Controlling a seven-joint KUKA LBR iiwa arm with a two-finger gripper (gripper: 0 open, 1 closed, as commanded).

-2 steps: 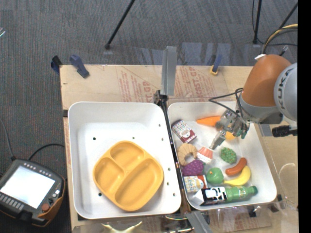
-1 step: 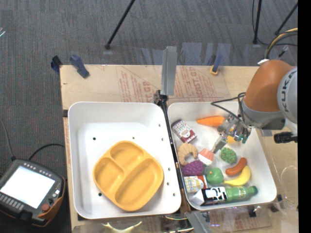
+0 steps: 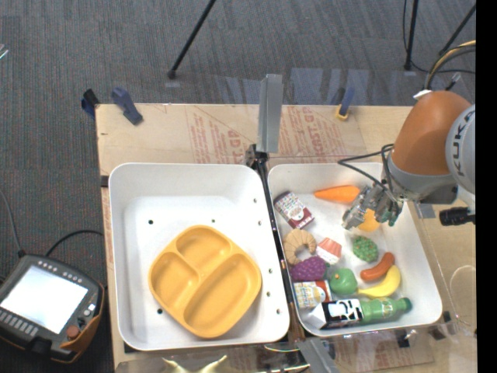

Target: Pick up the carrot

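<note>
- In the camera view we see the arm [image 3: 435, 142] reach in from the right, its orange band above the wrist, with the gripper [image 3: 371, 211] hanging over the upper part of the right bin [image 3: 429, 274].
- We cannot tell how the gripper is set; the metal parts at its tip blur together over a small yellow-orange thing [image 3: 370, 223] just below it.
- The carrot [image 3: 337, 194] lies in the right bin near the far wall, on its side, thick end toward the gripper and tip pointing left. It sits just left of the gripper and a little higher in the view, beside it and not between its parts.
- Left of the carrot we see a small red-and-white packet [image 3: 293, 209] near the wall between the bins.
- Below the gripper lie a green bumpy fruit [image 3: 364, 248], a red sausage [image 3: 377, 266], a banana [image 3: 382, 284] and a green bottle [image 3: 365, 311] on its side along the near wall.
- Nearer the middle we see a doughnut [image 3: 300, 244], purple grapes [image 3: 308, 269] and a green apple [image 3: 342, 281].
- The left bin [image 3: 132, 208] holds a yellow divided plate [image 3: 205, 280].
- At lower left, off the bench, lies a handheld control pendant [image 3: 46, 305].
</note>
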